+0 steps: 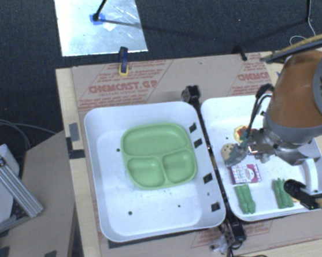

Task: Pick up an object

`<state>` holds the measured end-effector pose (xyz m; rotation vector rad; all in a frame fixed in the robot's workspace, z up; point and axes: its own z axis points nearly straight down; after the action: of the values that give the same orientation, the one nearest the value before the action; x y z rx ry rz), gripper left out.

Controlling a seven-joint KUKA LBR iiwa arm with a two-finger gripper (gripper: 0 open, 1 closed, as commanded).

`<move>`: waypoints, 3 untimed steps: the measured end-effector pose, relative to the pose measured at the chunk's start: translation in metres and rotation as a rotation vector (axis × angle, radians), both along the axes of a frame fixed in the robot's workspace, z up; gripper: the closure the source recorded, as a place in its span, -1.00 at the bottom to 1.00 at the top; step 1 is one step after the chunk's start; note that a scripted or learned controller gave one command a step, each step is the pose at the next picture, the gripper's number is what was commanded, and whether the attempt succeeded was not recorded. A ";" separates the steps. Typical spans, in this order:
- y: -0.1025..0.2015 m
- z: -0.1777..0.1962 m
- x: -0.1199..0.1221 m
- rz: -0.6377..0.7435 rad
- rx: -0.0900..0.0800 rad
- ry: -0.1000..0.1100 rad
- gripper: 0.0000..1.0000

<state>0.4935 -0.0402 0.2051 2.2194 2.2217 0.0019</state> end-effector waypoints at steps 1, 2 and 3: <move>0.000 0.000 0.000 0.000 0.000 0.000 -1.00; 0.000 0.000 0.000 0.000 0.000 0.000 -1.00; 0.000 0.000 0.000 0.000 0.000 0.000 -1.00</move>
<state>0.4935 -0.0402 0.2051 2.2194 2.2217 0.0019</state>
